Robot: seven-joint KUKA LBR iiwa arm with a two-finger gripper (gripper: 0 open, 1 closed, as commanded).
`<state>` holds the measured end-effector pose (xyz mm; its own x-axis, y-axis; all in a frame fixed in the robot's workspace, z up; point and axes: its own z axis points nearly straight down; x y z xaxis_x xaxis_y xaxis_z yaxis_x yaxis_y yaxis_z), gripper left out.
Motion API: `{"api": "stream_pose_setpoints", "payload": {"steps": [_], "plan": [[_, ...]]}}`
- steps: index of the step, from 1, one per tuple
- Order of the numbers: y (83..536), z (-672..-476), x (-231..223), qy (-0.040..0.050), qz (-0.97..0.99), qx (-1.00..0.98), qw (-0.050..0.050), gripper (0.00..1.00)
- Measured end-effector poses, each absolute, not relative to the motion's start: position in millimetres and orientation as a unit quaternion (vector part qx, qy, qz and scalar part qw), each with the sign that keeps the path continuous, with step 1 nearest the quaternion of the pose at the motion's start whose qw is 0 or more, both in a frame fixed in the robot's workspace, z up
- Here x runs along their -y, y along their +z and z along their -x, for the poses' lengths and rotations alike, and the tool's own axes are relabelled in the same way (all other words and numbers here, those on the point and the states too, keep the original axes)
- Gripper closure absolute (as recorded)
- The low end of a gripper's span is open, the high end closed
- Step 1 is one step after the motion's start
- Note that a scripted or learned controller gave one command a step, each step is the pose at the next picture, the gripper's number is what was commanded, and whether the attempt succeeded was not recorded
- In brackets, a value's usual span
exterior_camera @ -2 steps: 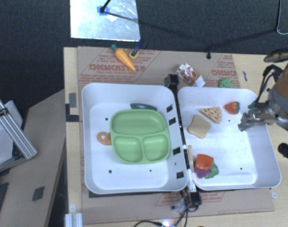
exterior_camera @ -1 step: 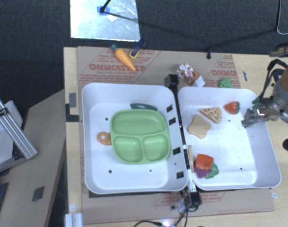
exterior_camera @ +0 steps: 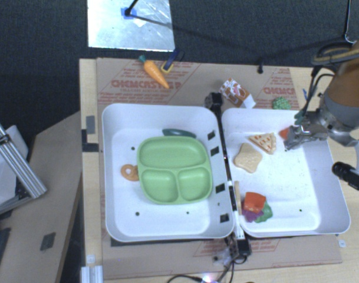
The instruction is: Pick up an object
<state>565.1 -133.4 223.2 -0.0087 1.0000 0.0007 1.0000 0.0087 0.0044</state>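
The gripper hangs low over the right bin near its far right corner; whether it is open or closed cannot be told. A small red piece lies just beside it, with the waffle wedge nearby. Risk: a slightly offset descent nudges the piece against the bin wall, closing on nothing.

The divided plate lies in the left bin; a pretzel just left of the plate, a toy carrot behind that bin

A dark green item is mostly hidden behind the green tray; the arm is cut off at the right edge.
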Motion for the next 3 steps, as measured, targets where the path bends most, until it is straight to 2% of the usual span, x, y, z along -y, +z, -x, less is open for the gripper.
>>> {"api": "stream_pose_setpoints", "payload": {"steps": [1,2,3], "plan": [[235,-607.8,97,0.0024,-0.704,-0.71,0.002,1.0],[216,-626.4,84,0.0008,-0.705,-0.709,0.001,1.0],[216,-631.7,77,0.0009,-0.705,-0.709,0.002,1.0]]}}
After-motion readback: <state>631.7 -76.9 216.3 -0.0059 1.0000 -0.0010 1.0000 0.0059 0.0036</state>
